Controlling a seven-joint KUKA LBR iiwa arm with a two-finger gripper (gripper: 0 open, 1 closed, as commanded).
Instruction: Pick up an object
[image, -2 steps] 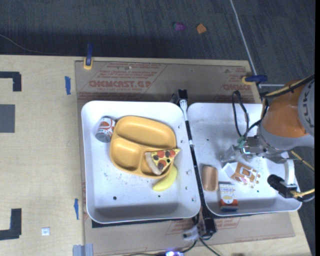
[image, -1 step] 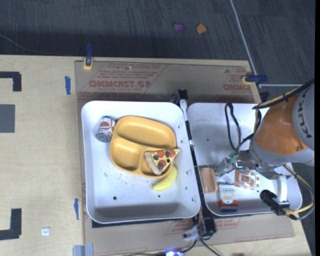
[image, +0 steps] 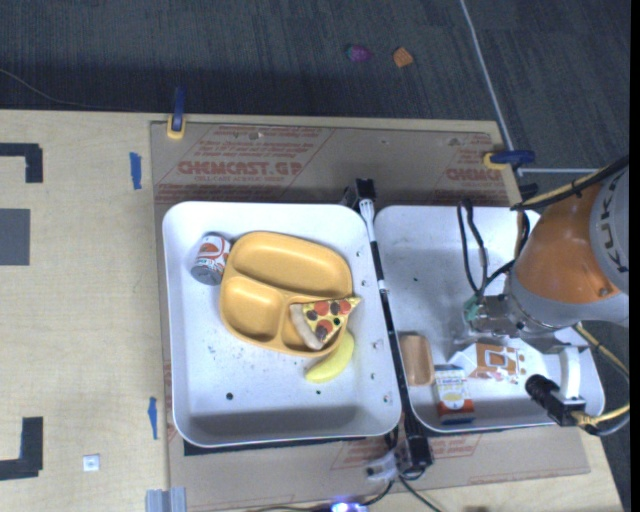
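In the right bin (image: 420, 235), near its front left corner, lie two small things side by side: a tan bun-like block (image: 415, 359) against the left wall, and just right of it a small carton (image: 452, 389) with a white top and a red and orange lower end. A dark flat strip lies at the carton's near end, touching the bin's front rim. Either one could be the object to pick; neither is lifted, both rest on the bin floor.

The gripper (image: 492, 352) hangs over the middle of the same bin, just right of the carton and above it in the picture, apart from both things. Its end shows an orange-and-white patterned face, and whether the pincer is wide or narrow I cannot tell. The arm (image: 565, 262), with its orange band, comes in from the right over the bin's right half, cables looping beside it.

The left bin (image: 185, 330) holds a yellow divided tray (image: 270, 285) with a pizza slice (image: 322, 320) on its near right part, a banana (image: 333, 362) touching the tray's front edge, and a can (image: 210, 257) on its side at the tray's far left.
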